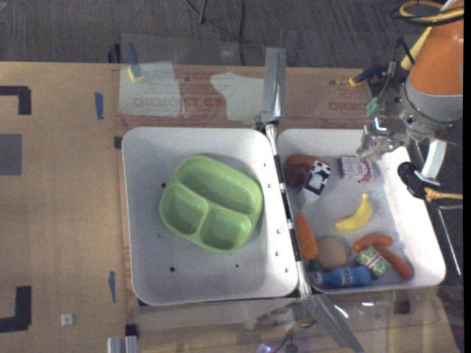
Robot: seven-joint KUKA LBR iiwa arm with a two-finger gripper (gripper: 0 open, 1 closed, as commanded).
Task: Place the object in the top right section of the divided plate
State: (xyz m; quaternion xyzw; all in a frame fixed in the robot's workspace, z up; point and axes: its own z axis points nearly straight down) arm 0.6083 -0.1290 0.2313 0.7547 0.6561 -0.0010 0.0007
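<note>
Nearest the camera, at the lower edge of your right bin, lie a blue bottle, a round tan item, a small green carton and two orange-red sausages. Further up you have a carrot, a yellow banana, a black-and-white toy, a dark red item and a pink box. Your gripper hangs at the bin's upper right, just above the pink box; whether it is wide or narrow cannot be told. The green divided plate sits tilted in the left bin, all sections bare. Judgement: nothing placed yet; picking, carrying and placing all remain.
</note>
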